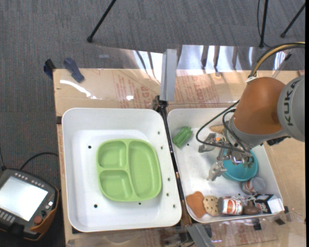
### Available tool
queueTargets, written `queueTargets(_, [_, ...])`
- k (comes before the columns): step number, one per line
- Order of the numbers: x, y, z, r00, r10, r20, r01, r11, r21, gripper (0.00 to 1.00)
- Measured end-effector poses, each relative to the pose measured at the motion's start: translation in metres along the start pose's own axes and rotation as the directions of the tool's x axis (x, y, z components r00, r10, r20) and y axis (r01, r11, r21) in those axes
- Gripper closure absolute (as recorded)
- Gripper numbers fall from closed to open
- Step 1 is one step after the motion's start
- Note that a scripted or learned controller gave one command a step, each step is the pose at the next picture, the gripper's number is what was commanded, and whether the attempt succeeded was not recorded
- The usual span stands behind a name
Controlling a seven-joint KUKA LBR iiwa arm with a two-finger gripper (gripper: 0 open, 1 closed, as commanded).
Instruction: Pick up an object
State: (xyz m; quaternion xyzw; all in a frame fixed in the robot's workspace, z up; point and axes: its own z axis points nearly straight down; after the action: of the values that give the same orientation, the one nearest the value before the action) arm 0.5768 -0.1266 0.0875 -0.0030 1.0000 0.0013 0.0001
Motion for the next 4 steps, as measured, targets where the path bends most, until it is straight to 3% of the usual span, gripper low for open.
queueTargets(1, [-0.021,-0.037,0.0,0.987,0.163,-0.007,-0.163,0.986,-0.02,0.0])
queueTargets(2, [-0.009,-0.023,0.0,0.965,0.263,0.0,-0.263,0.965,0.0,0.0])
queueTargets(3, [-0.012,-0.02,0.0,0.954,0.299,0.002,-0.299,0.954,0.001,0.0])
queueTargets(4, [-0.011,-0.045,-0.002,0.908,0.419,-0.003,-0.419,0.908,-0.021,0.0])
